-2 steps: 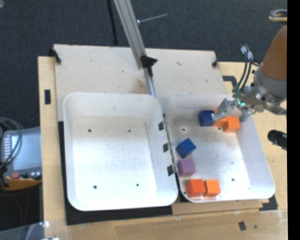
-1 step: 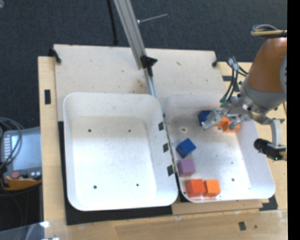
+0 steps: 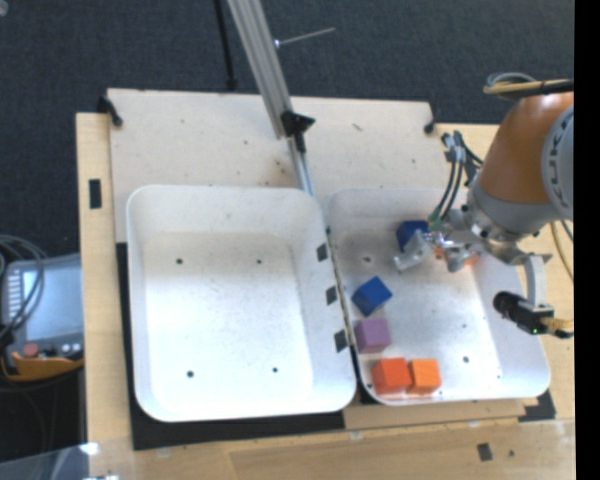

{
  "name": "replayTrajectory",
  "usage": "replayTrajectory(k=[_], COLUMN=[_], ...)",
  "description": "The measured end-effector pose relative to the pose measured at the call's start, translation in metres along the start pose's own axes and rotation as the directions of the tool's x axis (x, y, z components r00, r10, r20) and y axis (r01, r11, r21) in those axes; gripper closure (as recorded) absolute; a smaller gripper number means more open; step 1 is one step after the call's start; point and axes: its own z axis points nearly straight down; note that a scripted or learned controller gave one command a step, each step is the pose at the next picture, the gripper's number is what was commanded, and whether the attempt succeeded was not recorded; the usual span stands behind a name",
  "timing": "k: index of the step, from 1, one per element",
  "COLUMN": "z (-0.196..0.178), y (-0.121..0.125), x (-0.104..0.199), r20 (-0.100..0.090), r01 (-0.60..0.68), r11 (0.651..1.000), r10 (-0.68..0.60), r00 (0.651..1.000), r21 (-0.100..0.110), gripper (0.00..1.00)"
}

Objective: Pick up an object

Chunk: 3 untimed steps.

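Bench (image 3: 95,268) carries two white bins side by side. Left bin (image 3: 140,298) is the bigger-looking one, w/ just small dark specks on its floor. Right bin (image 3: 515,368) has all the candidates. The arm (image 3: 525,168), grey w/ orange band, reaches over the right bin's far right corner, wrist tilted down toward the bin's far edge. Gripper (image 3: 412,258) sits low over the bin floor in the far half, roughly mid-width. Its state: can't tell from this angle, too small and blurred to judge. A dark blue block (image 3: 412,233) lies right at the gripper, touching or just beside it; can't say it's held, nothing clearly shows it pinched. Other objs, bigger to smaller: orange block (image 3: 390,374) at the near left corner, a second orange block (image 3: 425,373) touching it on its right, purple block (image 3: 372,333) just beyond them along the left wall, and a blue cube (image 3: 372,294) a bit farther along, near that left wall, tilted on its corner. Progress, as a judgement: the approach looks done, tool is down at the dark blue block, but no lift shows yet. Left to do: secure a grasp and raise an obj clear of the bin.
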Motion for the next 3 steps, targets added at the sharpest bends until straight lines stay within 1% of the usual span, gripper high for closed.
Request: replayTrajectory(k=[1, 2, 3], z=[0.052, 0.037, -0.024], y=[0.007, 0.009, 0.012], x=[-0.009, -0.009, -0.002], r20=[0.000, -0.001, -0.001], r01=[-0.001, -0.006, 0.005], r11=[1.000, 1.000, 1.000], r10=[0.001, 0.006, -0.005], r00=[1.000, 1.000, 1.000], r21=[0.000, -0.009, -0.012], gripper=[0.00, 1.00, 1.00])
